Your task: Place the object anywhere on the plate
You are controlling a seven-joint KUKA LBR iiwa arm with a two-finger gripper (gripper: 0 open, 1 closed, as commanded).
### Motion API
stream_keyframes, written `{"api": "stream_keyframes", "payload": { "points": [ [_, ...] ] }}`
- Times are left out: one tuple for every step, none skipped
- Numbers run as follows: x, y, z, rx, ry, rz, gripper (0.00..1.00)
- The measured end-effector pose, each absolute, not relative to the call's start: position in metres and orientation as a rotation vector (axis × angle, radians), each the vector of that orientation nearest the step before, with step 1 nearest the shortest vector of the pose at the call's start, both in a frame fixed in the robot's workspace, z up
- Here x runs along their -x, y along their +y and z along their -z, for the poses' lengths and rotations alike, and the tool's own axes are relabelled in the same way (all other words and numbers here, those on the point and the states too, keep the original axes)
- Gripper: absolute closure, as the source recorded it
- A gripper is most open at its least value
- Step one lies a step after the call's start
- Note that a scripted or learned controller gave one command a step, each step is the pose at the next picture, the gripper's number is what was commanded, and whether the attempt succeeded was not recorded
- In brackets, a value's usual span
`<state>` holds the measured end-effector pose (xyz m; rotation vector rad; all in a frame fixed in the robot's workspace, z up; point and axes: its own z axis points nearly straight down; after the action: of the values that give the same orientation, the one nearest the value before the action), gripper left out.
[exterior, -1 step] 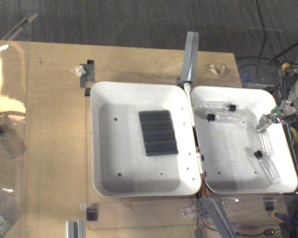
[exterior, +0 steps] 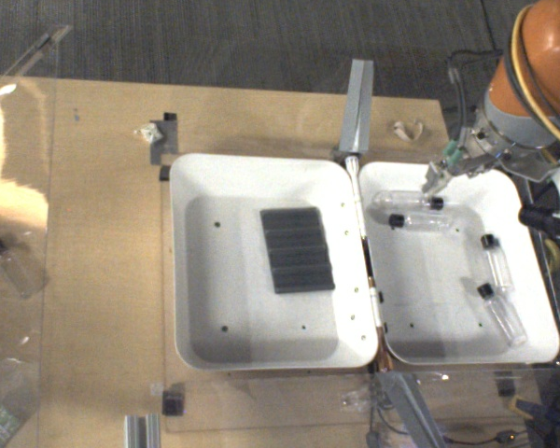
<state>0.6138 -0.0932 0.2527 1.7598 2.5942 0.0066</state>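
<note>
Right bin (exterior: 541,339) holds clear plastic tubes with black caps. One tube (exterior: 413,203) lies roughly horizontal near the bin's far wall, transparent, with a black cap at its right end and a second dark cap just below its left part, so there may be two tubes lying together there; the outline is too faint to separate them. Two further capped tubes lie along the right side of the same bin: one (exterior: 496,262) in the middle right and one (exterior: 502,314) nearer the front right corner, both slanted and nearly end to end. The gripper (exterior: 436,181) sits at the far edge of the right bin, reaching in from the upper right, its tip just above the right, capped end of the far tube, touching or nearly touching it. Finger state: cannot tell, the tip is small and blurred. No tube is visibly lifted; all rest on the bin floor. The plate (exterior: 298,249), a dark ribbed rectangle, lies flat at the centre of the left bin (exterior: 191,343), well apart from the tubes and the gripper.
</note>
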Motion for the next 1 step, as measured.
{"api": "stream_keyframes", "payload": {
  "points": [
    [-0.6695, -0.01, -0.1849, -1.557, 2.724, -0.004, 1.0]
  ]
}}
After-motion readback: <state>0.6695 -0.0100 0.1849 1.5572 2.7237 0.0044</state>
